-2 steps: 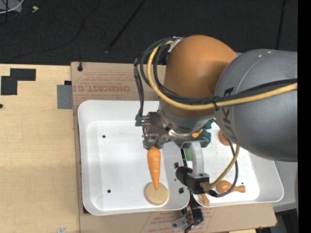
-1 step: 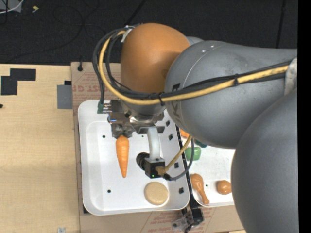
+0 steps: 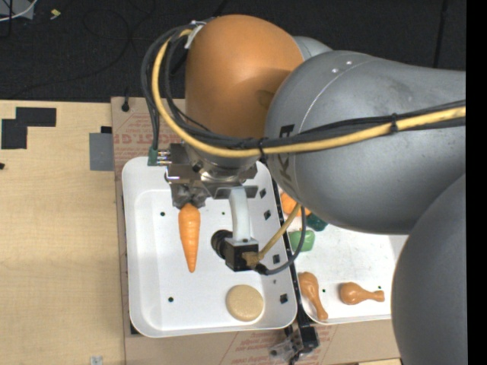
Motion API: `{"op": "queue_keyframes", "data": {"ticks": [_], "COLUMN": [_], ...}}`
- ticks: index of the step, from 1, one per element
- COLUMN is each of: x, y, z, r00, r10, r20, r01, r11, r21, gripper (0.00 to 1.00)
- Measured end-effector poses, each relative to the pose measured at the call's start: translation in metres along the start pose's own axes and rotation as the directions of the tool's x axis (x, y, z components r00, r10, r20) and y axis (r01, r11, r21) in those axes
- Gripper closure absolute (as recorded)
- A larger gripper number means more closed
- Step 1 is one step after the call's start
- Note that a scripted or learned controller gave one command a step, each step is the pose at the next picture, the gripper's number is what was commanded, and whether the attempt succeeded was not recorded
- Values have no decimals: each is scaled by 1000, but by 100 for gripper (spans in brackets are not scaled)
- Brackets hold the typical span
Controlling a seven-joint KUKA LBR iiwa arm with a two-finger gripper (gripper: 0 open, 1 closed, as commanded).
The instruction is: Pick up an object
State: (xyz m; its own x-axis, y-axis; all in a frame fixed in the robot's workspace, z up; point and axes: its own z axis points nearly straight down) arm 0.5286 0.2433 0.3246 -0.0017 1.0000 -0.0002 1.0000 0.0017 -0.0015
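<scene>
An orange carrot (image 3: 189,236) is in the left white bin (image 3: 144,280), its broad end up and its tip pointing toward the bin's front. My gripper (image 3: 189,198) hangs from the arm's orange band directly above the carrot's broad end, and that end meets the gripper's tip. The wrist hides the spot where they meet, so contact or grip cannot be made out. A round beige disc (image 3: 245,302) lies near the left bin's front edge.
The right bin (image 3: 380,258) holds two tan drumstick shapes (image 3: 313,295) (image 3: 359,293), a green object (image 3: 305,239) and an orange object (image 3: 288,203), partly under the arm. A white-and-black fitting (image 3: 238,242) with a yellow cable hangs beside the gripper. Cardboard surrounds the bins.
</scene>
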Motion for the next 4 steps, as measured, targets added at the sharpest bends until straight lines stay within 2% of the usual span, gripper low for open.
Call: {"op": "queue_keyframes", "data": {"ticks": [1,2,3,4], "x": [-1,-1,1,1], "y": [4,-6,9,4], "z": [-79,-133,-166,-216], "r00": [1000,1000,1000,1000], "r10": [1,0,-4,-3], "r20": [-2,-1,1,0], "r01": [-1,0,4,3], "r11": [1000,1000,1000,1000], "r21": [-5,-2,-2,-2], "gripper": [100,100,100,100]}}
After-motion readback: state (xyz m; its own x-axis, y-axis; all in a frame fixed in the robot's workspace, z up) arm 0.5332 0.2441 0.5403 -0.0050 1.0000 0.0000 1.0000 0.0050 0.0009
